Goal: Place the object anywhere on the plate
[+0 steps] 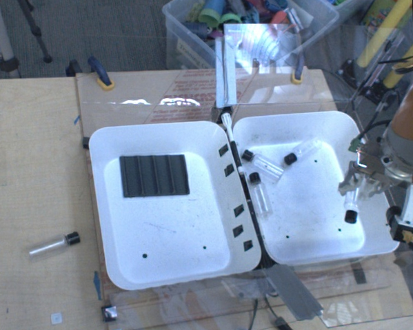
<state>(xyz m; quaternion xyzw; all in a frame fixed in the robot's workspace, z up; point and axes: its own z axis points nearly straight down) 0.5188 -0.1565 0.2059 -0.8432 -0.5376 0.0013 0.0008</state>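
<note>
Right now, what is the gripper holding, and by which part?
The gripper holds a clear vial by its uncapped end; the black cap hangs below.

- Reaches in from the right edge of the camera view, grey arm (405, 140) with an orange band showing above the wrist.
- Points the wrist down and leftward, over the right-hand side of the scene.
- Hangs low, gripper (352, 200) at the end of metal linkage spreading outward from the wrist.
- Grips a clear vial (349, 207) upright between the fingers.
</note>
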